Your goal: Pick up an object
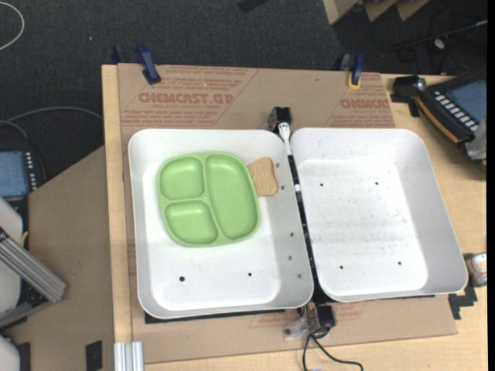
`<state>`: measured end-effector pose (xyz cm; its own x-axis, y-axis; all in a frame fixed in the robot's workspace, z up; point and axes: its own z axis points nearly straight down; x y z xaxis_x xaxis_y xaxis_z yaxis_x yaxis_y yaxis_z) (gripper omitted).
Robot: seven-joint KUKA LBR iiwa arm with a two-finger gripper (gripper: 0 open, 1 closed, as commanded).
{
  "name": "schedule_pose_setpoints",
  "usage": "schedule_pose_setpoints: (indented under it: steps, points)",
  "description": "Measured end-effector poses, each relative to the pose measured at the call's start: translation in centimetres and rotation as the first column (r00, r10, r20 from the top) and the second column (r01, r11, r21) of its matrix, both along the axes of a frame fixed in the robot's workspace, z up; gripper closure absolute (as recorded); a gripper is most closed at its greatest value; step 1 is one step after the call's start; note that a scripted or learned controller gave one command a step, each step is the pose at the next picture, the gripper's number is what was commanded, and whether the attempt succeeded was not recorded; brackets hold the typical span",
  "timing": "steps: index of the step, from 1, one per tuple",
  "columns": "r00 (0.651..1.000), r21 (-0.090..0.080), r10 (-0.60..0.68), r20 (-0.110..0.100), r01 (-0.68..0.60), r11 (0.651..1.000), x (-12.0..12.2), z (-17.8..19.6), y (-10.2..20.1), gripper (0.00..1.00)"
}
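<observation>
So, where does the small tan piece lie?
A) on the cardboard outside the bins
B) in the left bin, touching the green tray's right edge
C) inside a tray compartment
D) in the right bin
B: the tan piece lies in the left bin, against the green tray.

The tan slab (264, 176) beside the green divided plate (207, 199) has its left edge hidden under the plate rim; its material is indeterminate.
</observation>
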<state>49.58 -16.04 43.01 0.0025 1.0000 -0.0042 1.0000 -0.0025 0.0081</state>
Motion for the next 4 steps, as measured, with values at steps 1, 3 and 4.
schedule_pose_setpoints:
  steps: [1, 3, 4]
  points:
    - [1.0, 0.008, 0.003, -0.02, -0.002, 1.0, -1.8, -10.4, 2.7, 1.0]
    - [1.0, 0.007, 0.004, -0.015, -0.004, 1.0, -1.7, -8.2, -1.5, 1.0]
    - [1.0, -0.003, 0.0, 0.004, 0.0, 1.0, 0.5, 0.7, -5.7, 1.0]
